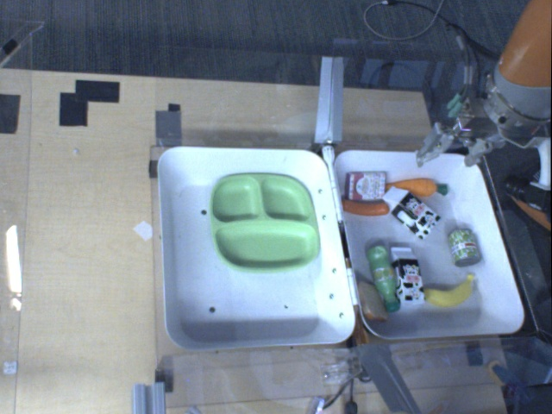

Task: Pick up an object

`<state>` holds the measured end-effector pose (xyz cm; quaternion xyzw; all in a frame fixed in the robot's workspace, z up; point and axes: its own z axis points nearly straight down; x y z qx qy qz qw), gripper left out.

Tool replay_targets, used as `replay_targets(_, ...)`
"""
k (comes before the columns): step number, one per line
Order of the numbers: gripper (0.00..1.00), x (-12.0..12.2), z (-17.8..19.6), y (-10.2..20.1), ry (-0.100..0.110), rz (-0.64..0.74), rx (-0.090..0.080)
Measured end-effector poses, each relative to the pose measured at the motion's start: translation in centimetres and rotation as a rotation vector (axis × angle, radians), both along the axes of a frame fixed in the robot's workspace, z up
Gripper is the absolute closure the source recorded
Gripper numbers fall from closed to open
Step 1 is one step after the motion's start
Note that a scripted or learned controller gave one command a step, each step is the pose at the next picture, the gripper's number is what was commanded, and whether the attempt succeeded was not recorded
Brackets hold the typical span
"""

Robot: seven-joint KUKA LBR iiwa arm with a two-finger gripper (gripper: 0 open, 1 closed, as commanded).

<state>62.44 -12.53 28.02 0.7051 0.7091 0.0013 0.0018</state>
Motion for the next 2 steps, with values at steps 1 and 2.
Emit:
replay_targets(1, 0.00, 0.7, -16.9, 1.9, -0.010, 0.040, -0.002)
replay_targets(2, 0.00, 3.7, -18.2, -1.9, -0.003, 0.033, 0.005)
